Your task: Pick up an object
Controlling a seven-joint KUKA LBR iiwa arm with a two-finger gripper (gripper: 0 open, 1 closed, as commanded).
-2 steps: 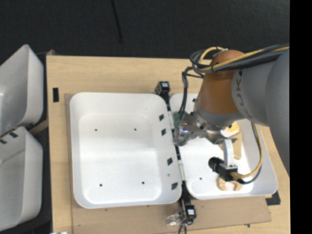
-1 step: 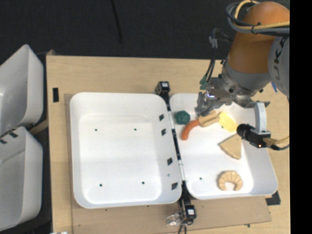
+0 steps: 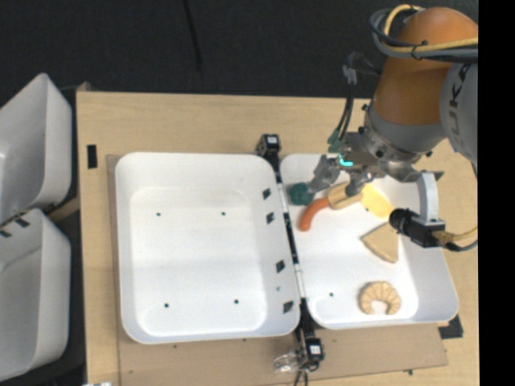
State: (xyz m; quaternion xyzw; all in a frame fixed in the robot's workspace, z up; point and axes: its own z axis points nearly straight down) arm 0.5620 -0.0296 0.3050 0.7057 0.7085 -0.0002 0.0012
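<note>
Two white bins sit side by side on a tan bench (image 3: pixel 96 240); the left bin (image 3: pixel 197 244) has a bare floor, and the right bin (image 3: pixel 430 292) holds all the loose items. An orange carrot-like piece (image 3: pixel 312 212) lies in the far left part of the right bin, just beside the divider between the bins; it is curved, with its long axis running from near-left to far-right, the blunter end nearest the divider. A small teal piece (image 3: pixel 299 190) lies just to its far-left side. A tan stick (image 3: pixel 344 197) lies end-on to the orange piece's far-right tip, along roughly the same axis, and a yellow piece (image 3: pixel 375 202) sits immediately to the right of the stick. A tan wedge (image 3: pixel 381 243) lies nearer and to the right, and a croissant (image 3: pixel 380 297) lies near the bin's near edge. The arm (image 3: pixel 414 79) reaches in from the right and hangs over the far part of the right bin. Its gripper (image 3: pixel 338 175) is directly above the cluster of teal, orange and tan items; whether its fingers are apart or together cannot be told, nor whether it touches anything.
</note>
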